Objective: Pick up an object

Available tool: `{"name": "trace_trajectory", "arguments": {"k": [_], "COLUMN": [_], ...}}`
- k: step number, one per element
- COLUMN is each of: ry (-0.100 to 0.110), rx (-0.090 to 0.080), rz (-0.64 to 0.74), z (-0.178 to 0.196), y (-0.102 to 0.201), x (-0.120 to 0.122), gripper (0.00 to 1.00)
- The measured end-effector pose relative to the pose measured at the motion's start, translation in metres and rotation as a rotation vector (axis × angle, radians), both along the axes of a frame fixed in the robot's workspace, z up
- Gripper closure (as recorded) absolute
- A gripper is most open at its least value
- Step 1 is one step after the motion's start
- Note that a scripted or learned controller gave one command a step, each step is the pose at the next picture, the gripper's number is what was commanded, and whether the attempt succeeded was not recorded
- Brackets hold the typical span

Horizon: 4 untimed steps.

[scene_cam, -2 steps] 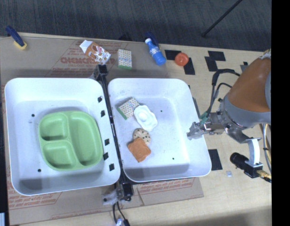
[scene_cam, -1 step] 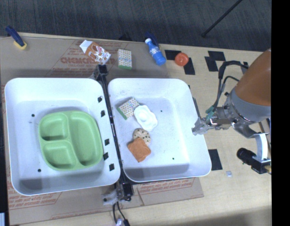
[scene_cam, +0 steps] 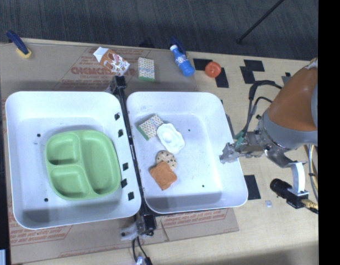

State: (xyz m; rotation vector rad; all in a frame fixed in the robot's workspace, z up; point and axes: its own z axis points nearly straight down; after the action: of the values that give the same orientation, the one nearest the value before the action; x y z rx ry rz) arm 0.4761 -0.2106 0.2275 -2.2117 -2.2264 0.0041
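In the right bin lie four small items: a green-and-white patterned packet, a white lump, a round speckled cookie and an orange block. My gripper hangs over the right rim of that bin, well to the right of the items, and nothing shows between its tips. The grey arm with its orange band rises behind it at the right edge.
The left bin holds a green divided tray. Behind the bins on the bench lie a snack packet, a small green box, a blue bottle, an orange cap and a blue-yellow clamp.
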Motion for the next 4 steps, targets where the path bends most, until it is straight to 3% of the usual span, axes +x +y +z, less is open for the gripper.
{"name": "trace_trajectory", "arguments": {"k": [1, 2, 3, 4], "ry": [-0.004, 0.0, -0.004, 0.0], "rx": [0.0, 0.0, 0.0, 0.0], "rz": [-0.001, 0.0, -0.001, 0.0], "z": [0.028, -0.004, 0.022, 0.0], "y": [-0.001, 0.0, 0.0, 0.0], "x": [0.001, 0.0, 0.047, 0.0], "gripper": [1.0, 1.0, 1.0, 1.0]}}
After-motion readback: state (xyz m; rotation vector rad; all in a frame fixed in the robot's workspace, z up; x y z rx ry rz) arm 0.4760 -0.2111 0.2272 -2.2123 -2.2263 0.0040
